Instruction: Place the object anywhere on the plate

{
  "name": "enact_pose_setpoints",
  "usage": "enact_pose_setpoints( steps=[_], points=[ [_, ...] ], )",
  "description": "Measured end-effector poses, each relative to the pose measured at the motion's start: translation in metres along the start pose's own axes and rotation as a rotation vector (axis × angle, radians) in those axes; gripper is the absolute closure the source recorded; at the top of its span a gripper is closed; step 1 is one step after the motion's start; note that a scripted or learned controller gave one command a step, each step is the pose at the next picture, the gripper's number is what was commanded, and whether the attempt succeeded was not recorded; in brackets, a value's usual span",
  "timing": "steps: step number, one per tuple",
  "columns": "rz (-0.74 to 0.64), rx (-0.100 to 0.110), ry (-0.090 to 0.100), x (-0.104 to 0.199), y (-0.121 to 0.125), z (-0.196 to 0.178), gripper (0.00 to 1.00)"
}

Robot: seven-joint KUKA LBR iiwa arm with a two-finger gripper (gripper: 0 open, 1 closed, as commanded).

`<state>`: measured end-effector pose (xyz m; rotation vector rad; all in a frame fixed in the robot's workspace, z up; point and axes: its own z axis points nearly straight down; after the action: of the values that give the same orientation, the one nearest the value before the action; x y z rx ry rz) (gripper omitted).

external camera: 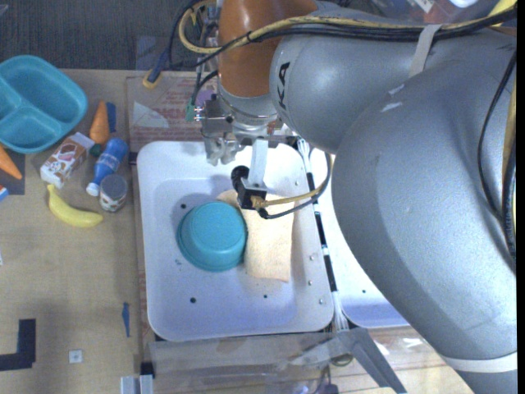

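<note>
**Blue bowl and tan plate share the left bin, arm looming over both**

The grey arm sweeps in from the right and covers most of the right bin, its orange band standing above the wrist. The jaws hang over the far edge of the left bin; whether they are apart or together cannot be told from this angle, and nothing shows between them. A black fitting and a yellow cable dangle just below the wrist.

In the left bin, an upturned blue bowl sits at the middle, touching and partly overlapping a flat tan plate that lies just to its right.

Off to the left, on the wooden table, lie a teal divided tray, a carrot, a small carton, a blue-capped bottle, a little can and a banana. Looped yellow and black cables gather behind the arm at the top.
</note>
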<state>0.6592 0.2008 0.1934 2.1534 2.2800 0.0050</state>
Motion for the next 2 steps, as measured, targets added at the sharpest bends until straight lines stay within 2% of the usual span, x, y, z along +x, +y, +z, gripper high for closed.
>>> enact_pose_setpoints(
  steps=[1, 2],
  points=[
    [0.456, 0.01, -0.001, -0.014, -0.009, 0.037, 1.0],
    [0.135, 0.009, 0.001, 0.001, -0.039, 0.013, 1.0]
  ],
)
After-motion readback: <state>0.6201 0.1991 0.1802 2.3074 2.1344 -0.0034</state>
